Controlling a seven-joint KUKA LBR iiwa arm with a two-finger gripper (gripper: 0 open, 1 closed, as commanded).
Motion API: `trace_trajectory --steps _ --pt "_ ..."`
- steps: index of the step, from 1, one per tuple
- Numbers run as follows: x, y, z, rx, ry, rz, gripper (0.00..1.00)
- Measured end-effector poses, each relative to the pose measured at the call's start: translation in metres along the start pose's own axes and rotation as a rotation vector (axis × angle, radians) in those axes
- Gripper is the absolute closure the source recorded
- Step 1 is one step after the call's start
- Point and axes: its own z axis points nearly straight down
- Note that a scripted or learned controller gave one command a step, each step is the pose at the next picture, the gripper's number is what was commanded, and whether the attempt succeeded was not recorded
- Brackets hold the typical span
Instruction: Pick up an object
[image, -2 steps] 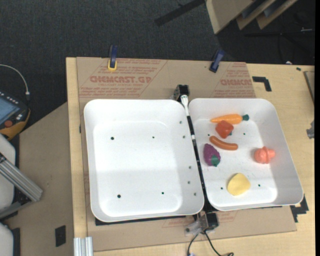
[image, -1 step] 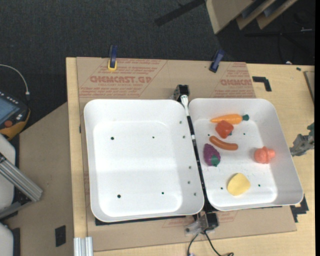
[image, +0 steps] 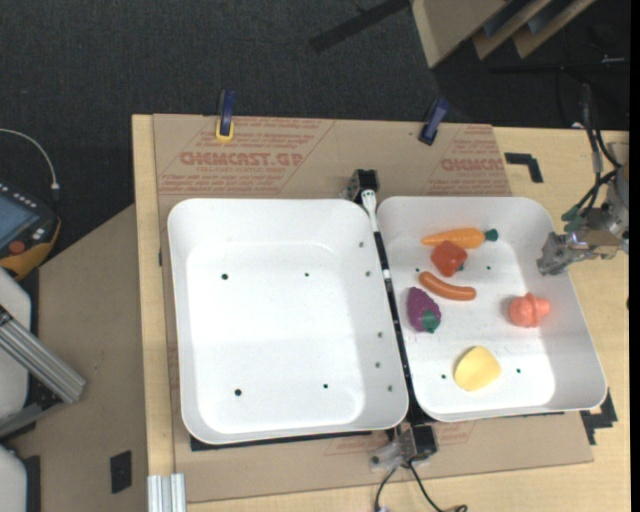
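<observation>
Pink-orange rounded plastic toy (image: 527, 310) lies in right white bin (image: 585, 372), near right wall. Tool (image: 556, 256) hovers just beyond rim, up-right of toy; tool state: cannot tell. Risk: descent clips bin wall, or toy rolls from pinch.

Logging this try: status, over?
Hand at right bin's right rim, nothing seen held. Nearest: pink toy. Nothing blocking it.

Before me a brown cardboard sheet (image: 300, 150) lies under the bins, pinned along its top edge by a yellow clamp (image: 226, 117) at upper left and a blue clamp (image: 434, 120) further right, with dark carpet (image: 150, 50) beyond.
</observation>
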Motion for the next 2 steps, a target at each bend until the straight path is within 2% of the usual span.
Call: trace_trajectory --steps 1,2 --pt "0.075 0.054 -0.043 -0.005 0.000 -0.003 1.00" --pt "0.142 0.062 -0.093 -0.006 0.000 -0.002 1.00"
